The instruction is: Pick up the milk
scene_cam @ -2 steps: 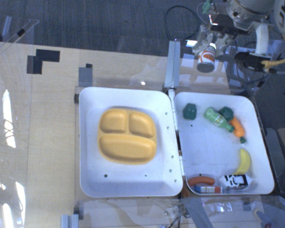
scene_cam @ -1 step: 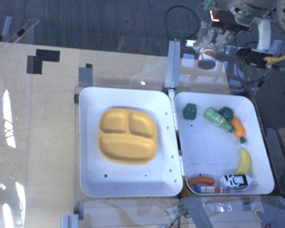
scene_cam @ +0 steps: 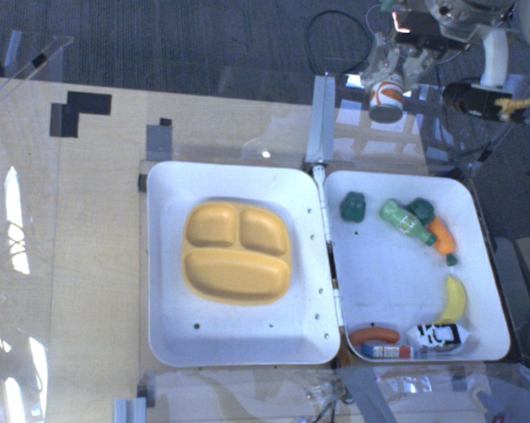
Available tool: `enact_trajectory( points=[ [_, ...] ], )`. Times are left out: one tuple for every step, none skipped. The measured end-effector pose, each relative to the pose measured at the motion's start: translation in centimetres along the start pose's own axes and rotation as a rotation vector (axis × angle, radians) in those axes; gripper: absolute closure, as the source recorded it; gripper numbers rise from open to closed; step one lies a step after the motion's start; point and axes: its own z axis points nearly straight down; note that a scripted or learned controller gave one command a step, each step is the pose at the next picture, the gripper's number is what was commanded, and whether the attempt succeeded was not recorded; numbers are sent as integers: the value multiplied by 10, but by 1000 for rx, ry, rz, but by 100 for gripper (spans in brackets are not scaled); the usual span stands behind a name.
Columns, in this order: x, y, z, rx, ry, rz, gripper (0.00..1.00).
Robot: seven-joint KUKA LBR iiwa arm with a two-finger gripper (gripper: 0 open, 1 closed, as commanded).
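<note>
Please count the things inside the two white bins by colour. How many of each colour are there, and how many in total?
Yellow: 2, the tray and the banana
Green: 3, the pepper, the bottle and the dark green item
Orange: 1, the carrot
Red: 1, the sausage
Black and white: 1, the milk
Total: 8

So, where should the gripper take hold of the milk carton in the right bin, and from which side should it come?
The milk carton lies on its side near the front wall of the right bin, with the banana just behind it. Probably best to come straight down from above and close across its short width, at the middle of the body. The wall and banana leave little room for a sideways approach.
</note>
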Motion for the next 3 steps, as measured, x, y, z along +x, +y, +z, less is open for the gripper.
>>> enact_trajectory(
  points=[
    [2, 1, -12, -6, -1, -9, 100],
    [5, 2, -23, -12, -2, -19, 100],
    [7, 3, -35, -18, -3, -28, 100]
  ],
)
